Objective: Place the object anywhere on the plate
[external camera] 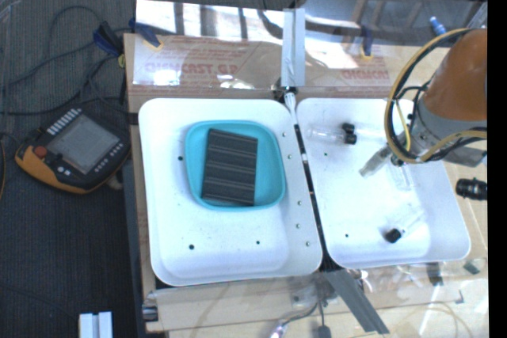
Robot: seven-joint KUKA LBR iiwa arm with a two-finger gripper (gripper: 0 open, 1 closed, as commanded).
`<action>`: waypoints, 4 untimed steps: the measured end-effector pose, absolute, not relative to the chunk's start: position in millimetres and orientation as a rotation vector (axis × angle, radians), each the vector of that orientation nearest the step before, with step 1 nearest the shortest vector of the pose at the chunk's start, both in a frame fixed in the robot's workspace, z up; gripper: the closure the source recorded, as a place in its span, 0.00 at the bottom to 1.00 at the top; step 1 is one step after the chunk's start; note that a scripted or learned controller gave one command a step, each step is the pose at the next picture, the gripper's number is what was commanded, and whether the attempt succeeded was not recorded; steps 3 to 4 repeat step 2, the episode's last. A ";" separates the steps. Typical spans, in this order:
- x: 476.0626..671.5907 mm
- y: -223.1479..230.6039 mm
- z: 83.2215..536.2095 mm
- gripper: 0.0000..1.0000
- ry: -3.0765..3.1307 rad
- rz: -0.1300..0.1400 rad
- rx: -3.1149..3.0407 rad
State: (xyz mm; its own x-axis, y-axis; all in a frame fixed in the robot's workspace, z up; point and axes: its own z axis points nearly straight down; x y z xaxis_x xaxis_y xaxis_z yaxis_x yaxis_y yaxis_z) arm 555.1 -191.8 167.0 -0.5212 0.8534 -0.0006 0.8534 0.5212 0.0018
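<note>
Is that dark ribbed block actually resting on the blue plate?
Touching. The camera view shows the dark block lying flat inside the blue plate, its rim showing all around.

grey arm [444, 111] reaching in, orange band up

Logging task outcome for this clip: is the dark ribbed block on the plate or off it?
On it. The dark ribbed block lies flat inside the blue plate in the left bin, with blue rim showing all around it.
</note>
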 end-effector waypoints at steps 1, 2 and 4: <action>555.2 -191.6 166.9 0.00 2.739 0.002 1.536; 589.7 -223.5 301.2 0.00 2.683 -0.002 1.626; 589.7 -223.5 301.2 0.00 2.683 -0.002 1.626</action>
